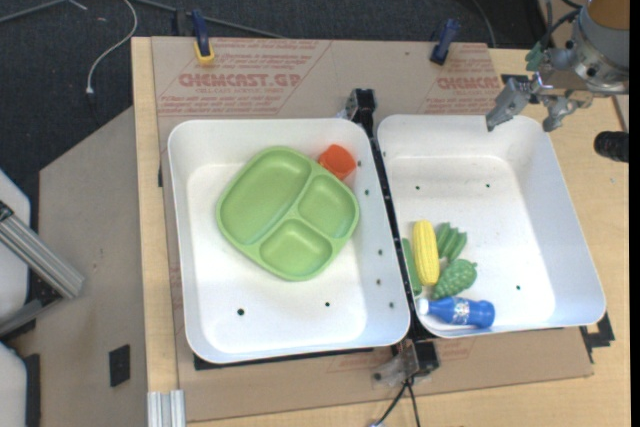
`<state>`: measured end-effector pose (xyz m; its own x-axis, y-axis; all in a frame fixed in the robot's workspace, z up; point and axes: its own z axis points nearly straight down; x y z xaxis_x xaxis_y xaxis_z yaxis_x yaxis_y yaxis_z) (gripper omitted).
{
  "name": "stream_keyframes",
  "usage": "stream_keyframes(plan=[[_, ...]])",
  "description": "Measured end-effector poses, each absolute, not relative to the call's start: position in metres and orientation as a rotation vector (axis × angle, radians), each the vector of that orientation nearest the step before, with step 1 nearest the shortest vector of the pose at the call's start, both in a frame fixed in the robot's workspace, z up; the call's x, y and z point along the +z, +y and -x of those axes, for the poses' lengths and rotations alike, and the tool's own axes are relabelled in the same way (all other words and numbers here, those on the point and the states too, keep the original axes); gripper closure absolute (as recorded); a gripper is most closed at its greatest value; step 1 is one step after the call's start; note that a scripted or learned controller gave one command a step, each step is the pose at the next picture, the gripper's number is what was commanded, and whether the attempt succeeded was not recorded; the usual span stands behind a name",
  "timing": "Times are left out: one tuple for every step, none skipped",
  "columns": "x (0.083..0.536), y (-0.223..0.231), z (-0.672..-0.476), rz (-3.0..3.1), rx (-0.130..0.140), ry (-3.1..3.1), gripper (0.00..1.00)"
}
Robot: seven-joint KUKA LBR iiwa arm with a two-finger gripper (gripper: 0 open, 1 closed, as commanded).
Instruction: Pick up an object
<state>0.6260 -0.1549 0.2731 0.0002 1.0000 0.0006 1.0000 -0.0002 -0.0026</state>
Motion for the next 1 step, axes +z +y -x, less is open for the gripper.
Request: stream_keyframes(plan=[[0.2739,-0.1549,-0.6263,2.221,0.001,-2.221,0.0]])
